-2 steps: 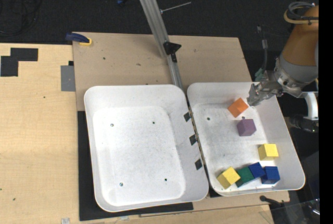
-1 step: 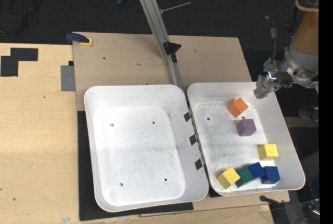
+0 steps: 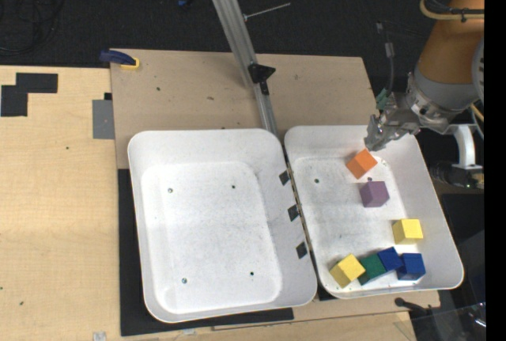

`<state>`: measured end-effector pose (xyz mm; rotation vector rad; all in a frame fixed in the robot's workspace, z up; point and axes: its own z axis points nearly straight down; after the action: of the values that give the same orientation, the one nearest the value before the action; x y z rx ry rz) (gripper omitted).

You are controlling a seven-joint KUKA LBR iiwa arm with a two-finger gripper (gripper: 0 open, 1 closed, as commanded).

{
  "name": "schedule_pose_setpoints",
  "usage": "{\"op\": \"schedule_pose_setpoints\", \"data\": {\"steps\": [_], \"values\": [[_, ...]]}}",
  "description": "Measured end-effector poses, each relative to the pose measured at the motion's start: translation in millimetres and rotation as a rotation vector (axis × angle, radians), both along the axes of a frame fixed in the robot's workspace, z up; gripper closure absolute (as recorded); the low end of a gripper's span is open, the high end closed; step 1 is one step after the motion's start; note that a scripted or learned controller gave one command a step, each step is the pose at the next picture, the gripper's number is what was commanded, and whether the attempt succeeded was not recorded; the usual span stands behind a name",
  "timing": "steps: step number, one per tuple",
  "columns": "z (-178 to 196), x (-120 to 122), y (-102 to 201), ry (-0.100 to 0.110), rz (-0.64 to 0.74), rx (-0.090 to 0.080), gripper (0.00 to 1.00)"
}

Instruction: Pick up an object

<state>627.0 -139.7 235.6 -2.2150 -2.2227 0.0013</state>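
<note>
In the right bin [image 3: 443, 252], an orange cube [image 3: 361, 164] sits tilted near the back. My gripper [image 3: 377, 137] is just above and to the right of it, close to its upper corner; whether they touch cannot be made out. A purple cube [image 3: 374, 194] lies just in front of the orange one. A yellow cube [image 3: 407, 230] lies further forward, near the right wall. At the front of the bin a second yellow block [image 3: 346, 270], a green block [image 3: 370, 267] and two blue blocks [image 3: 401, 262] are clustered together.
The left bin [image 3: 150, 149] stands beside the right one, joined by black clips [image 3: 293, 212]. A slanted metal rail [image 3: 235, 27] rises behind the bins. The arm's grey and orange wrist [image 3: 451, 62] hangs over the right bin's back right corner.
</note>
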Motion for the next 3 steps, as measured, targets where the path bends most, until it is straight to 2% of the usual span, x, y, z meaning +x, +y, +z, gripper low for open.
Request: {"op": "schedule_pose_setpoints", "data": {"steps": [1, 2, 3], "values": [[7, 8, 48, -0.002, 0.001, 0.0, 1.0], [-2, 20, 100, -0.002, 0.001, 0.0, 1.0], [6, 20, 156, -0.002, 0.001, 0.0, 1.0]]}}
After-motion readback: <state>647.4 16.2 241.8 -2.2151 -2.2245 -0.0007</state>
